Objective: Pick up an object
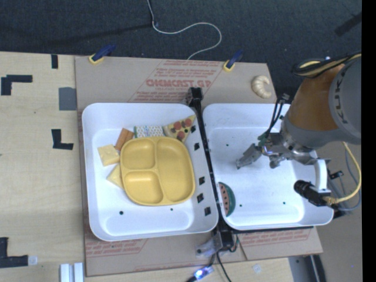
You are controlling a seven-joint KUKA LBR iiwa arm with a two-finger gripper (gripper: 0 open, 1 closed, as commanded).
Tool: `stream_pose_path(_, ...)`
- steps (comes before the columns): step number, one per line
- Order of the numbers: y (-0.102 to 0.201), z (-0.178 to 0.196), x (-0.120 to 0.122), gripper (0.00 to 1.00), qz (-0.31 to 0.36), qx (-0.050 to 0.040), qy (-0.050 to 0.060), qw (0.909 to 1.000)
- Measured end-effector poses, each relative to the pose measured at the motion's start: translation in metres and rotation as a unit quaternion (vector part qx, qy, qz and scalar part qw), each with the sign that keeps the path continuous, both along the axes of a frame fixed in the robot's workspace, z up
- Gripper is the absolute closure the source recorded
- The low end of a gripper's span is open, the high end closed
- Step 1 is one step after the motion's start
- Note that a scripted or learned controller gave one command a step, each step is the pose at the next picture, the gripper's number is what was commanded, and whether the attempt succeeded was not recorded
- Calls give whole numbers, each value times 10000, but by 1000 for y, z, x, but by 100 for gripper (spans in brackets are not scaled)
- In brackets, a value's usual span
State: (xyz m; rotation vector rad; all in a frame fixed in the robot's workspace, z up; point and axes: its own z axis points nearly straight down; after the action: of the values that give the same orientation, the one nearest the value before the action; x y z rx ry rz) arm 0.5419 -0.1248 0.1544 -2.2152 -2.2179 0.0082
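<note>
My gripper [258, 160] hangs over the middle of the right bin [282, 213], its two fingers spread apart with only bare bin floor between them. A watermelon slice [226, 197] lies at that bin's lower left edge, below and left of the gripper. In the left bin [97, 213] a yellow divided plate [157, 170] takes up the middle. Around its top and left lie a pizza slice [182, 126], a brown cracker [124, 138], a pale cheese square [108, 155] and a yellow wedge [114, 177], partly under the plate.
A cream lump [262, 86] rests on the cardboard beyond the right bin's far edge. The grey arm with its orange band [314, 101] covers the right bin's right side. A white cable [188, 31] loops at the back.
</note>
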Motion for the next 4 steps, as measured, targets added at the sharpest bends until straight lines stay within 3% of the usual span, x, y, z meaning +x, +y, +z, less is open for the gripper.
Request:
stream_pose_path(1,2,-64,-6,0,0,1,2,10000)
stream_pose_path(2,2,-70,-6,0,-4,-7,-37,10000)
stream_pose_path(3,2,-59,-6,100,-8,-13,-41,10000)
stream_pose_path(4,6,3,-7,100,2,-6,-57,10000)
